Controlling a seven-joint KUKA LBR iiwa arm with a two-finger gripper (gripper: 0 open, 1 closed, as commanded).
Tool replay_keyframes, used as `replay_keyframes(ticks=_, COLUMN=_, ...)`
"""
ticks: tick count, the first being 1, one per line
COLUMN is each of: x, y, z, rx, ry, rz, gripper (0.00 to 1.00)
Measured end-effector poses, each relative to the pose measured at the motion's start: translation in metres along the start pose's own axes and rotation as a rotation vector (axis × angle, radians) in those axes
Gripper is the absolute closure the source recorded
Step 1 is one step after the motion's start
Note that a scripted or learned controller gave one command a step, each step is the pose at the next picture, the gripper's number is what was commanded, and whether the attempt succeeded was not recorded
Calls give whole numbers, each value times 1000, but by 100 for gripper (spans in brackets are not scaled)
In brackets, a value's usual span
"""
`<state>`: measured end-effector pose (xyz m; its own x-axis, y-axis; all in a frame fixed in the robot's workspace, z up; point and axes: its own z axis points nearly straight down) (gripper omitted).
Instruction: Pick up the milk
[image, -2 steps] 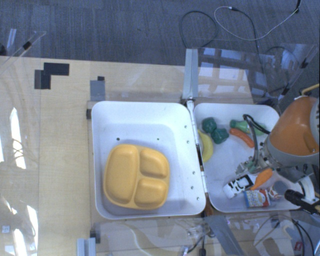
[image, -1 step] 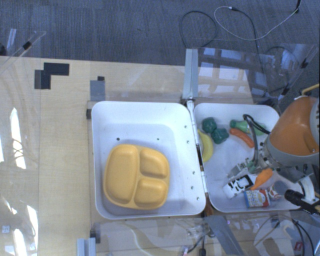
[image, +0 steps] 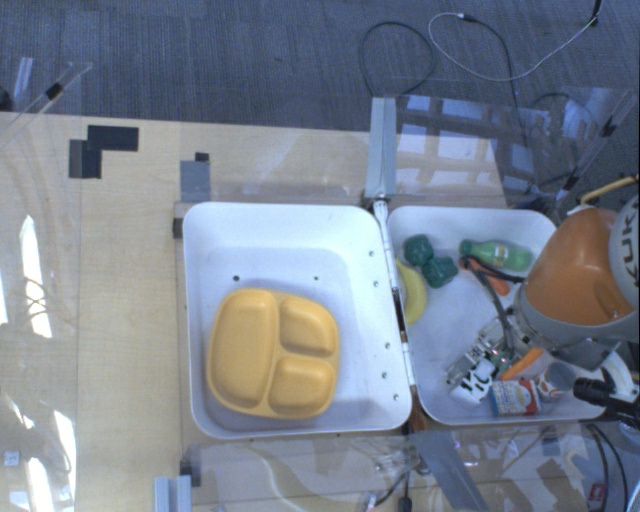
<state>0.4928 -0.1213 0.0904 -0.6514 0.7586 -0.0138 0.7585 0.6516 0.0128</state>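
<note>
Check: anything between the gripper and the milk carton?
Nothing. In the camera view the gripper sits right beside the milk carton, no object between.

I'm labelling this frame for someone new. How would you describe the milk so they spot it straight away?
Start at the right white bin, the one the arm reaches into. Look in its near right corner, just beside the pincer. The milk is the small boxy carton lying on its side, white and orange-red, unlike the green bottle, green lumps and banana at the far end.
</note>
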Motion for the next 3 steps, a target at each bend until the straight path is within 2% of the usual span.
replay_keyframes(ticks=1, x=-1, y=3, z=-12, rx=-6, ry=-2, rz=-1, gripper=100)
replay_keyframes(ticks=2, x=41, y=33, z=-117, rx=6, ry=6, rz=142, gripper=100)
replay_keyframes(ticks=3, x=41, y=33, z=-117, rx=7, ry=6, rz=141, gripper=0)
